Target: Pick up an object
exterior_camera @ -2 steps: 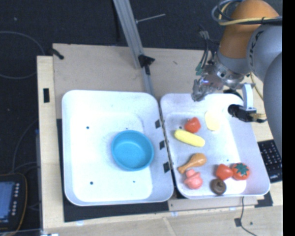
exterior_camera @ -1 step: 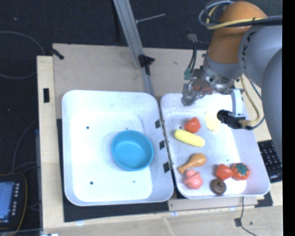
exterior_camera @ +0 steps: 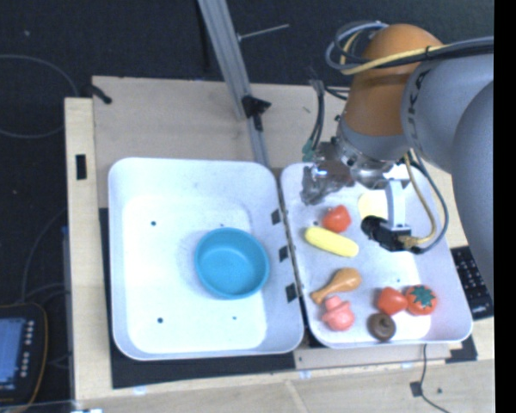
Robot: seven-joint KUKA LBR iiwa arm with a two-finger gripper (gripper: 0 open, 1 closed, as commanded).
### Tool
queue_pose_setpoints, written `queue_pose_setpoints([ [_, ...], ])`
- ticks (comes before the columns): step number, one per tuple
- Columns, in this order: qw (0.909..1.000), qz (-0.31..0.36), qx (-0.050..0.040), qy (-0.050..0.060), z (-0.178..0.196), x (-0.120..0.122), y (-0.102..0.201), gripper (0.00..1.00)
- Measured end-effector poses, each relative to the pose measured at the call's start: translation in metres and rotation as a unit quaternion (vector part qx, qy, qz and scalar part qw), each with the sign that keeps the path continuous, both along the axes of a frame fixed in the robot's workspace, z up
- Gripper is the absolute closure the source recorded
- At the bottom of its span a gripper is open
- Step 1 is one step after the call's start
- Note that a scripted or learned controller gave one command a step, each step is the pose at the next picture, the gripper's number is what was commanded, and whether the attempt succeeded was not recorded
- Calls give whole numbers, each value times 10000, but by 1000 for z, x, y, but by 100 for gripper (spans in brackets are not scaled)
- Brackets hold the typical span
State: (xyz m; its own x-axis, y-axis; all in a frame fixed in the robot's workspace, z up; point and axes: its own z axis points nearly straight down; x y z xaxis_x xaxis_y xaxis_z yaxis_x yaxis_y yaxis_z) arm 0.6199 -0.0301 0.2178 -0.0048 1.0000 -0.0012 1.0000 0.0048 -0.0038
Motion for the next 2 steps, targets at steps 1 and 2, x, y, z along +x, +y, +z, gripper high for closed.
queue_pose_setpoints([
  [1,10000,16,26,4,12,-24,37,100],
  [2,10000,13,13,8,7,-61,76,100],
])
